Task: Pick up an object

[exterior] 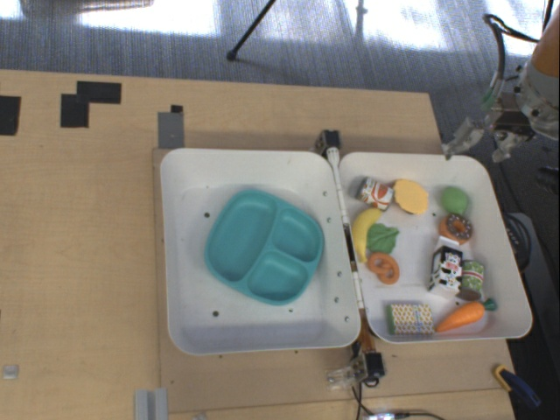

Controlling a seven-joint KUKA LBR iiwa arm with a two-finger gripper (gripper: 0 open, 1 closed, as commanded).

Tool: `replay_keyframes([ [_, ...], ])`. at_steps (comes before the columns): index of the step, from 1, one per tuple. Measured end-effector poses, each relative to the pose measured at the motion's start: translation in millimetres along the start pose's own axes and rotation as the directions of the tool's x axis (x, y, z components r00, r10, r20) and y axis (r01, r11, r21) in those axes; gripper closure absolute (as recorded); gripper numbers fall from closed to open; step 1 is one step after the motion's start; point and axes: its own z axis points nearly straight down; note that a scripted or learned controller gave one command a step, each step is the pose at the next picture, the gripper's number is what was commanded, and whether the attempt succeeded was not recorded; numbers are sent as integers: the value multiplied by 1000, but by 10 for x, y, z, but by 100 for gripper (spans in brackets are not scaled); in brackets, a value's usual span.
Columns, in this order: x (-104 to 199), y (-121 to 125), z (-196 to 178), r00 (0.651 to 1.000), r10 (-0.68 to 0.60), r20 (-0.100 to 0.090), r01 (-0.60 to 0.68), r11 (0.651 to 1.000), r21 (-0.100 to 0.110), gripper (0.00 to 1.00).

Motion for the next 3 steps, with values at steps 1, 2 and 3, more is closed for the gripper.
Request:
replay_keyframes([
  [1, 239, -192, 1772, 1000, 2, -2, -2, 1000, 5, 0],
  [2, -282, -714, 1860, 1000, -1, -2, 1, 1000, -3, 0],
  [3, -148, -1570, 1851, 1000, 3, 2, -3, 1000, -5, 0],
])
